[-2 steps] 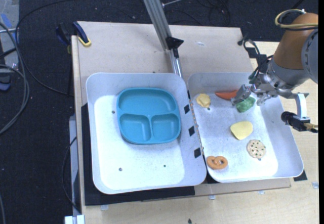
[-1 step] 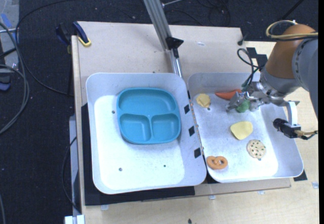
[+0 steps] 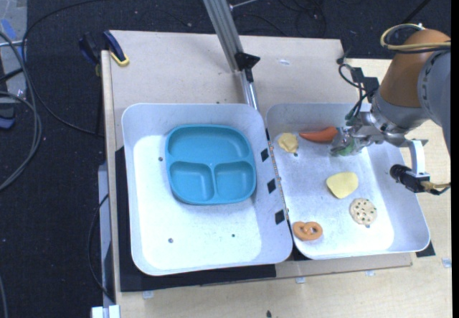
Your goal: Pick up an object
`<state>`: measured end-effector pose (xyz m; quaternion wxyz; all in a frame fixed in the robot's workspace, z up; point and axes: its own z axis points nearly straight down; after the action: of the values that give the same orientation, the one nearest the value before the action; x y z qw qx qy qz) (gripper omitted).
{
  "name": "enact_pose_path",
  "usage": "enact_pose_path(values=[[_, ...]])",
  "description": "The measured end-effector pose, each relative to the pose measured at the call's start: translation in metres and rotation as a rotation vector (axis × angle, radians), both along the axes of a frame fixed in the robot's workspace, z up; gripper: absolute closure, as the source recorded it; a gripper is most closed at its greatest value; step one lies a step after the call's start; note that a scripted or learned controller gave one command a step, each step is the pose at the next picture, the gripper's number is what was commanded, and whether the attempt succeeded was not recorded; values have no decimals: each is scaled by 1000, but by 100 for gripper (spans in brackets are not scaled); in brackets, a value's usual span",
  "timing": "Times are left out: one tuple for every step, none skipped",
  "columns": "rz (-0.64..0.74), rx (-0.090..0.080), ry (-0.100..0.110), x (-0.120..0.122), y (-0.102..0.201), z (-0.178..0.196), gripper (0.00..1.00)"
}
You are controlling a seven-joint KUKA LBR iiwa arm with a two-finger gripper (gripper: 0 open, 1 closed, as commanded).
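Right bin (image 3: 401, 237) back edge | pincer (image 3: 344, 146) over green obj (image 3: 347, 151), mostly hidden | open/closed: can't tell

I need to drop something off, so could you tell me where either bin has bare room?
Left bin: floor free below the blue tray. Right bin: bare middle strip between yellow piece and pretzel. Crowded at the top, around the gripper and carrot.

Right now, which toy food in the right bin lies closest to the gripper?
The orange carrot, lying just left of the gripper at the bin's far edge. The cookie and pretzel lie much nearer the front.
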<state>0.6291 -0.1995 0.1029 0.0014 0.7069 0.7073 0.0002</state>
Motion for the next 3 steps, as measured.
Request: enact_pose_path(values=[[-3,0,-3,-8,-1,49,100],[-2,0,-3,-12,-2,93,100],[1,0,-2,-11,-2,111,100]])
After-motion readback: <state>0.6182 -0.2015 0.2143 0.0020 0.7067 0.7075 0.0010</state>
